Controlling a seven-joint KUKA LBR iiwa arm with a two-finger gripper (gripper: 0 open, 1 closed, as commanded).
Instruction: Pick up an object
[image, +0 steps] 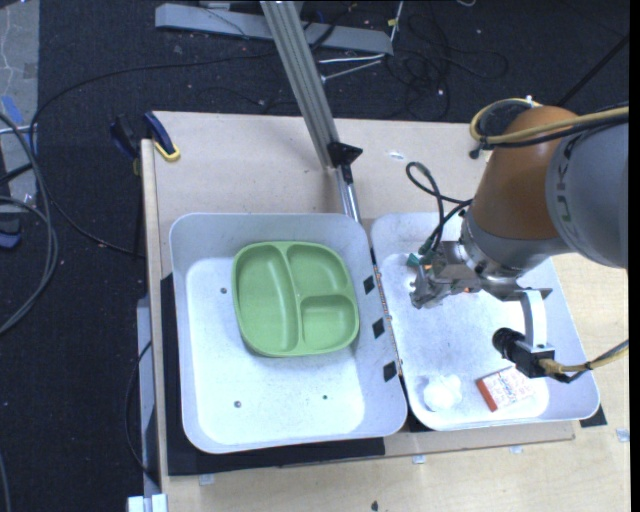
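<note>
A green divided plate (296, 298) lies in the left bin (200, 260). In the right bin (455, 340), near its front edge, rest a small white lump (442, 392) and a red and white packet (507, 388). My gripper (430, 288) hangs low over the right bin's back left part, well behind both small objects. The grey arm with its orange band (520, 170) comes in from the right above it.
A slanted metal pole (310, 90) crosses the bench behind the bins. A black camera unit (520, 350) sticks out from the wrist over the right bin. A blue and yellow clamp (160, 138) sits at the bench's back left corner.
</note>
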